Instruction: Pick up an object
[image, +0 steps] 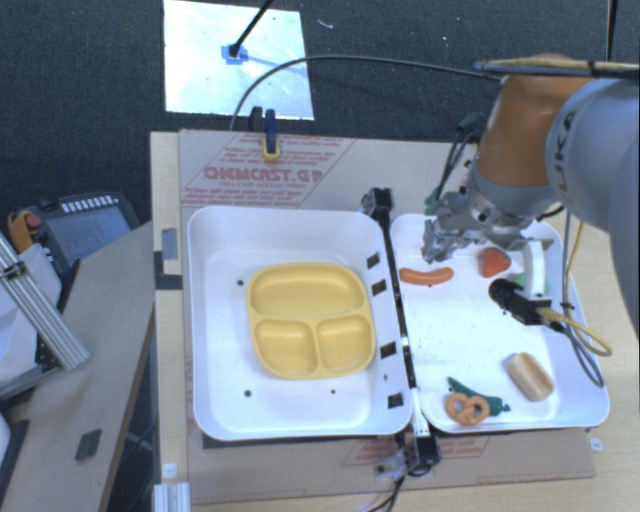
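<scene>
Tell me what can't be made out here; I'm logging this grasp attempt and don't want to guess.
- Gripper, camera view: fingers too small and dark to judge open or shut, or whether they touch the sausage just below.
- Red object: its upper edge is hidden by the arm's wrist.
- Right bin: its far corner is hidden by the arm.
- Green item beside the pretzel: too small to identify.

arm: grey, reaches in from the right, upper right of view | wrist: orange band above it, bent downward | gripper (436, 250): points down at the end of the wrist, low over the bench | fingers: too small and dark to judge their spacing
</scene>
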